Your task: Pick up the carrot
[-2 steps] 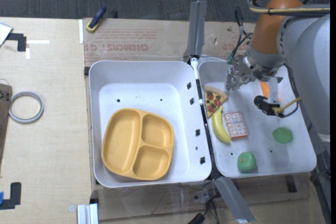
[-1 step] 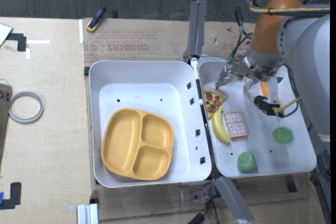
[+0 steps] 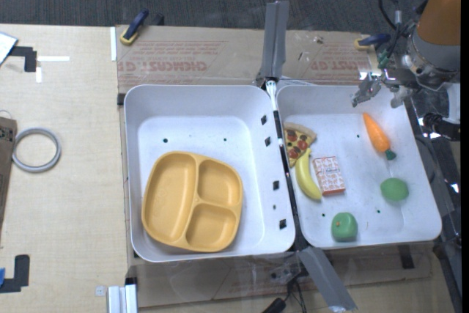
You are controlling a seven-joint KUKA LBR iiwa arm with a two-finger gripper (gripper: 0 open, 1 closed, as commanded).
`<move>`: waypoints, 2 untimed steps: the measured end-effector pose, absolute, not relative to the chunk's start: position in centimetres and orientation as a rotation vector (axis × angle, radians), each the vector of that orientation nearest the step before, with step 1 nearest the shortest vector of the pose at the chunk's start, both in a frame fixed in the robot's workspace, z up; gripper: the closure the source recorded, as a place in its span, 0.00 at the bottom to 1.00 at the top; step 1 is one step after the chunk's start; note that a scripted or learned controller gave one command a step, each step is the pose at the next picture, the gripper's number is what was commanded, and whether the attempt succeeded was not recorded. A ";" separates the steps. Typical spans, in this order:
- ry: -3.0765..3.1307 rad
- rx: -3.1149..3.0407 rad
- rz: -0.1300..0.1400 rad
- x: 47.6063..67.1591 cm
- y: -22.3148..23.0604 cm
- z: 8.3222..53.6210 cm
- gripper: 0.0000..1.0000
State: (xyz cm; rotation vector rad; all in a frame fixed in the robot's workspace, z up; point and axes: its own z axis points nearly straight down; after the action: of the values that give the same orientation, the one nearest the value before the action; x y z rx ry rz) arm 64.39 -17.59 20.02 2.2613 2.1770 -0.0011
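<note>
Nearest the camera, in the right bin [image 3: 421,231], a green apple-like fruit [image 3: 344,226] sits by the near wall, and a second round green fruit [image 3: 394,190] lies a little farther back and to the right. Beyond these, near the wall that divides the bins, a yellow banana [image 3: 308,177] lies lengthwise, with a small red-and-white box [image 3: 329,175] just beside it on the right and a pizza slice [image 3: 297,139] at its far end. In the left bin [image 3: 139,157], a yellow divided plate [image 3: 193,201] with three compartments rests in the near half.

The carrot [image 3: 377,134], orange with a dark green end, lies in the far right part of the right bin, tilted so that the green end points toward the near right. It rests on the bin floor, apart from the other items.

My gripper [image 3: 384,84] hovers over the far right corner of the right bin, just beyond the carrot and not touching it. Nothing lies between my fingers; how wide they stand I cannot tell. My arm [image 3: 444,11] rises behind it at the right.

On the bench to the left, a roll of grey tape [image 3: 34,149] lies flat. At the far edge, a blue-and-yellow clamp [image 3: 135,26] grips the cardboard.
</note>
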 end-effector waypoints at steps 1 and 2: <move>2.276 2.172 0.006 63.5 -21.0 9.2 0.00; 2.272 2.168 0.003 63.5 -21.2 10.2 1.00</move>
State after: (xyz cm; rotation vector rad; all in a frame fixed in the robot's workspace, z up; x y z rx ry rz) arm 63.55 -21.20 10.18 2.1682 2.2725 0.0033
